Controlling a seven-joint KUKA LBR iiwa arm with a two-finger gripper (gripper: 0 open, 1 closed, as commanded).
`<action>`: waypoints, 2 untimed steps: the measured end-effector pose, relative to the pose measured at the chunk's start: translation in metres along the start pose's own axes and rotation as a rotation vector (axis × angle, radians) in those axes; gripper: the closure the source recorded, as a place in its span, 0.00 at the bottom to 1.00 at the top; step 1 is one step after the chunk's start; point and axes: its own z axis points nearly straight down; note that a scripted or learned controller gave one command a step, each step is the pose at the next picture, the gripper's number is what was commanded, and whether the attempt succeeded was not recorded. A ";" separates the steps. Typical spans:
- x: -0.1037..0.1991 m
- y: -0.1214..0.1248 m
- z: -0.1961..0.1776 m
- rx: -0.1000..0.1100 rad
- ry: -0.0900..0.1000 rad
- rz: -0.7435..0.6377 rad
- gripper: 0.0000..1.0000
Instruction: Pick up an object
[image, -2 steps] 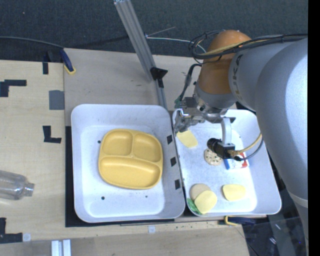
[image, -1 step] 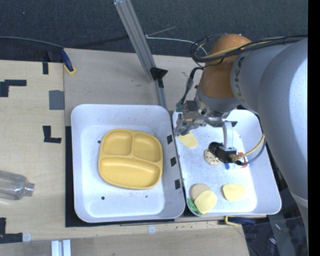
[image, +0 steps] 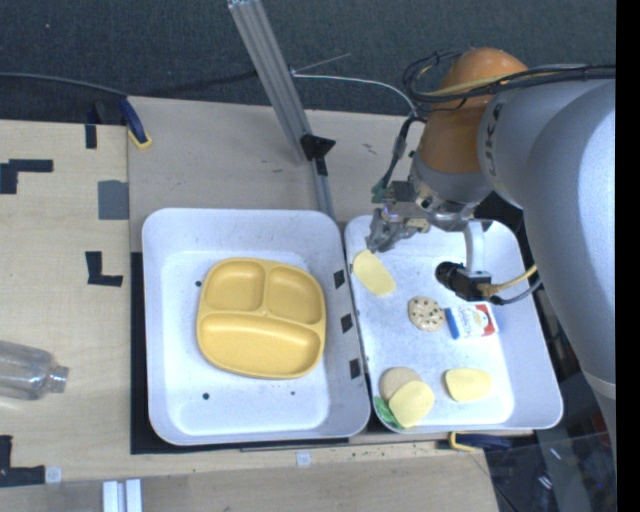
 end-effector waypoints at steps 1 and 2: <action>-0.017 0.016 0.000 0.000 0.001 -0.001 1.00; 0.015 -0.006 0.000 0.003 0.001 -0.003 1.00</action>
